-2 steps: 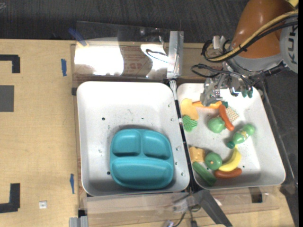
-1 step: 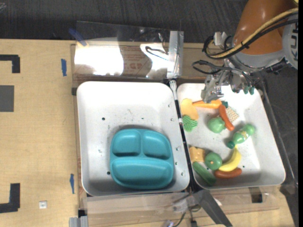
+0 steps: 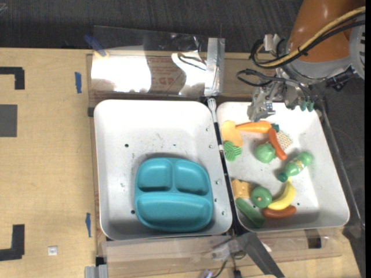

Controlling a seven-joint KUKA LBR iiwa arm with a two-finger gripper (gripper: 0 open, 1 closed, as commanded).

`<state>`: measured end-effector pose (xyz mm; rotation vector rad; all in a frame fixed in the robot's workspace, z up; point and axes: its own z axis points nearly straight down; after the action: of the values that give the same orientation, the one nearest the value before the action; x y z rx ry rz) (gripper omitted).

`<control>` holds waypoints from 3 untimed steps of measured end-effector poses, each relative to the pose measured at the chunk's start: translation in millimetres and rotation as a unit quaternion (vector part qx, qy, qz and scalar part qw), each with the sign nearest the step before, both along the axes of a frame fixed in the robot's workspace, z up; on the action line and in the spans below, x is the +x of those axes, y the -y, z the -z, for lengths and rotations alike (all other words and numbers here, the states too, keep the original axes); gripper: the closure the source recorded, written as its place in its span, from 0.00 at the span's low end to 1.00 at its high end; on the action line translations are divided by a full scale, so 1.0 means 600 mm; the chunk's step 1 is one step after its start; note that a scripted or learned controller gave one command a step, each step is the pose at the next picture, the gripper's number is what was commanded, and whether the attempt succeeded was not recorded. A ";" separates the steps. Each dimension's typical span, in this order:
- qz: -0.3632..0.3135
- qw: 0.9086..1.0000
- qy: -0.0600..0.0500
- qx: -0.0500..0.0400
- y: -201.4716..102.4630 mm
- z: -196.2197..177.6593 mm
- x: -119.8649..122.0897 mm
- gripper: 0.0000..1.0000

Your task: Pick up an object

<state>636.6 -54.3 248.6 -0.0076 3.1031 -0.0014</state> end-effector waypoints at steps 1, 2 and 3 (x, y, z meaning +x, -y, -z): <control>0.000 1.000 0.005 -0.001 0.000 -0.021 0.003 1.00; -0.001 1.000 0.010 -0.001 -0.001 -0.041 0.007 1.00; -0.001 1.000 0.015 -0.002 -0.001 -0.062 0.010 1.00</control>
<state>642.6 -54.0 286.0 -0.0099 3.0727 -0.0071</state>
